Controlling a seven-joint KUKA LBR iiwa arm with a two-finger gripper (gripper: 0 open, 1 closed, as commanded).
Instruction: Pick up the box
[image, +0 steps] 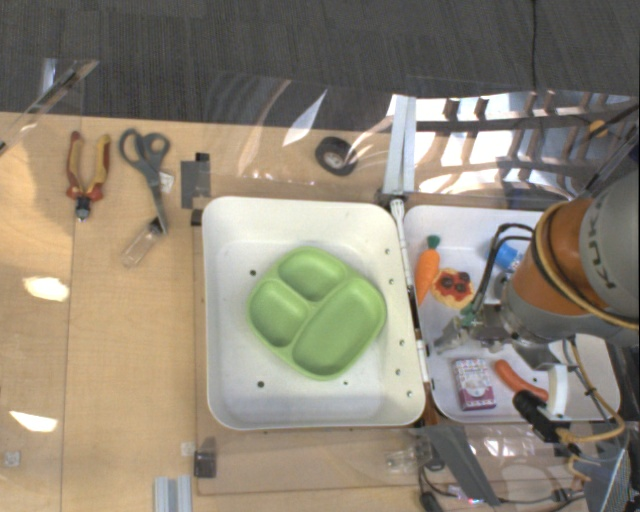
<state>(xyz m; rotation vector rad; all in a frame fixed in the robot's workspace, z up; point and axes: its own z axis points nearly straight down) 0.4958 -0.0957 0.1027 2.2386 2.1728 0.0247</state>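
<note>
- The box (473, 385) lies flat near the front of the right bin (440, 222), beside an orange-red item (517, 376).
- The gripper (468, 335) hovers just above the box; whether it is released or clenched cannot be told.
- A good grasp likely means descending straight, centred across the box's narrow sides.
- The arm (570, 270) reaches in from the right, wrist bent down.

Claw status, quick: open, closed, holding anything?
Claw: cannot be told; it hangs in the right bin just above the purple box, which lies on the bin floor.
</note>
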